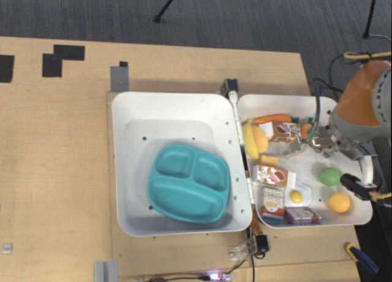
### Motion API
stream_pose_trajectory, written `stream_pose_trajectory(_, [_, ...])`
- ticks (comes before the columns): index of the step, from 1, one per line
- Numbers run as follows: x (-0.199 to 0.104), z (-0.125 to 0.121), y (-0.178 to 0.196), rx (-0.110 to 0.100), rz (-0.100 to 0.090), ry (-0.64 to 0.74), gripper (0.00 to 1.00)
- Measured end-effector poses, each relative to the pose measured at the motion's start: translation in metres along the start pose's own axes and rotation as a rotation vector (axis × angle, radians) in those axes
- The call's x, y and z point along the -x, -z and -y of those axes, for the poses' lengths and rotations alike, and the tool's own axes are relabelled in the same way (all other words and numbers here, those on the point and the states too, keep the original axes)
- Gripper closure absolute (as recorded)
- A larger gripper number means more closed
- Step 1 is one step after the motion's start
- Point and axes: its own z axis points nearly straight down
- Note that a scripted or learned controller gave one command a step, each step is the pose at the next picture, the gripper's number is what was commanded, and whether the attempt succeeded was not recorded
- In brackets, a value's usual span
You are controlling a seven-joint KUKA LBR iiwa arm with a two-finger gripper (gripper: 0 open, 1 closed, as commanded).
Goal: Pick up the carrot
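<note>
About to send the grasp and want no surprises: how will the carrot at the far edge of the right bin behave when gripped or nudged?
The carrot looks like a smooth plastic toy, so probably stiff, light and somewhat slippery. Its long rounded shape lying flat suggests it may roll or pivot if nudged off-centre. It lies close to the bin wall and the banana, which may limit sideways travel.

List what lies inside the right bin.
The right bin holds a carrot at its far edge, a banana, a green ball, an orange fruit and small food packs. The gripper covers part of the middle.
</note>
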Motion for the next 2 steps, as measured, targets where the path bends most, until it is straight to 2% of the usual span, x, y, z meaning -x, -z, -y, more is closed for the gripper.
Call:
stream_pose_trajectory(1, [0.019, -0.042, 0.045, 0.003, 0.001, 0.073, 0.0])
stream_pose_trajectory(2, [0.016, -0.038, 0.028, 0.013, 0.002, 0.015, 0.0])
